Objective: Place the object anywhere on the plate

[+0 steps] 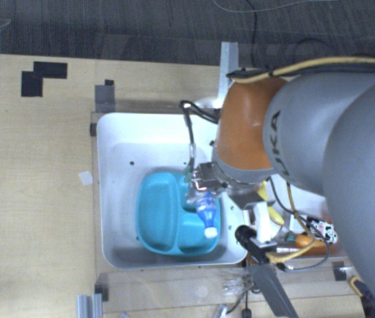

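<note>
Worktop (35, 197): pale wood-toned surface, lying under a clear sheet, with black angular marks (42, 77) sitting near its far left edge and a strip of dark carpet (108, 8) running beyond it.

Left bin (118, 177): shallow, white, rounded at the corners, sitting between metal brackets (105, 95).

Plate (164, 211): bright blue, divided into compartments, lying in the near right part of the left bin, close to the bin's near wall.

Object (207, 216): a small clear bottle with a blue tint and a white cap, lying over the right-hand edge of the plate, cap end pointing toward the near side. It is touching the plate's blue surface.

Arm (333, 151): large grey body with an orange band (244, 131), reaching in from the right and covering most of the right bin.

Pincer (199, 189): hanging directly over the bottle's upper end at the plate's right rim. Whether its fingers are apart or together cannot be told, as the wrist and cabling are standing in the way.

Cables: a black hose (189, 121) is looping from the wrist over the left bin's far right corner; a thin wire (287, 2) is trailing across the carpet.

Other things: yellow, white and orange items (287, 234) are showing beneath the arm in the right bin, partly hidden and hard to identify.
</note>
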